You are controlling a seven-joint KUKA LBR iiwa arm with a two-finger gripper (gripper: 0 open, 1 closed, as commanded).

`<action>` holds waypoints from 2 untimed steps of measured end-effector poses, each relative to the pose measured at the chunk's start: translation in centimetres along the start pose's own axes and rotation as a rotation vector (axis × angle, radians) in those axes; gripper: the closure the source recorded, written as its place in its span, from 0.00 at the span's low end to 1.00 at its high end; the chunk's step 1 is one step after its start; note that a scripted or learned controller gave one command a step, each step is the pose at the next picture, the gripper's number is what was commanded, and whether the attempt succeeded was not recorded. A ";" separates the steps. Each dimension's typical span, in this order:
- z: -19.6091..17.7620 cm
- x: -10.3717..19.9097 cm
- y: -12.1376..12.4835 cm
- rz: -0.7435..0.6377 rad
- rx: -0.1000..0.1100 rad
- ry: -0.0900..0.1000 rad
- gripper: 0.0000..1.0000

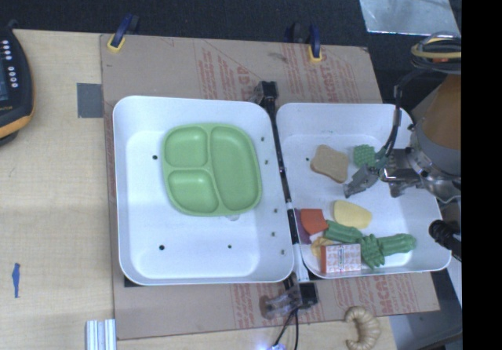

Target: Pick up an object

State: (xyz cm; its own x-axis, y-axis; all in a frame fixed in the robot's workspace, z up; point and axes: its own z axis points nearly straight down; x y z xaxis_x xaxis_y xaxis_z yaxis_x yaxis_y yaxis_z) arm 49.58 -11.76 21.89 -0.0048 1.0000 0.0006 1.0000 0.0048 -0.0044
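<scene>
The right bin (302, 127) holds a tan bread slice (329, 162), a small green broccoli piece (364, 155), a yellow lemon-shaped piece (352, 214), an orange block (312, 220), a carton with red print (341, 257) and green vegetable toys (375, 246). My gripper (361, 181) reaches in from the right and hovers over the middle of this bin, just right of the bread and above the yellow piece. Its fingers (354, 185) are spread, with nothing between them.
The left bin (133, 184) carries a green three-compartment plate (212, 169). A black divider (278, 160) runs between the bins. Clamps (314, 46) hold the cardboard at the back. A tan curled toy (363, 327) lies outside the bins at the front right.
</scene>
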 end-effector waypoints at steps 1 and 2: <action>9.3 -0.3 5.6 -0.006 0.001 -0.001 0.00; 12.7 1.8 13.1 -0.005 -0.006 -0.002 0.00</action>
State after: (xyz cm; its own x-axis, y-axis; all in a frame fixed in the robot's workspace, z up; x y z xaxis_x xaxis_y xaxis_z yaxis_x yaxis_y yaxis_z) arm 62.64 -9.93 9.10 -0.0098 1.0000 -0.0014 1.0000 0.0098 0.0018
